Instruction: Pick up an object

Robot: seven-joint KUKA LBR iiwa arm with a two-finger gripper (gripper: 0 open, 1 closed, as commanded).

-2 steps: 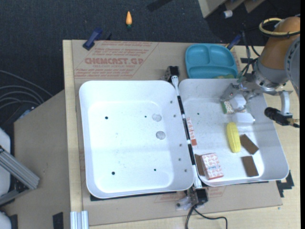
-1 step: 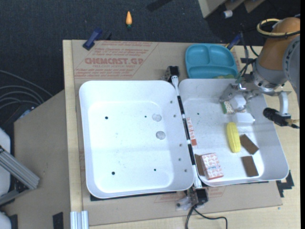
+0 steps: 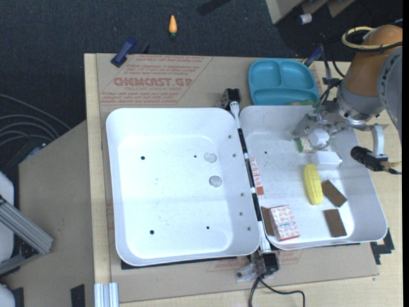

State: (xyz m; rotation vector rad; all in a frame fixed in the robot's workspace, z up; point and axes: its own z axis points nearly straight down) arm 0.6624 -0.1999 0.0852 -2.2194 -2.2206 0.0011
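Pincer point(image 3: 315, 135) low over far side of right bin point(image 3: 358, 232), grip state unclear. Corn cob point(image 3: 313, 183), brown blocks point(image 3: 333, 193), small box point(image 3: 282, 222) nearer.

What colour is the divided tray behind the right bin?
Turquoise blue; the tray shows plainly in the camera view, behind the right bin.

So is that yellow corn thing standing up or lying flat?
Lying flat. The corn rests lengthwise on the floor of the right bin, beside a brown block.
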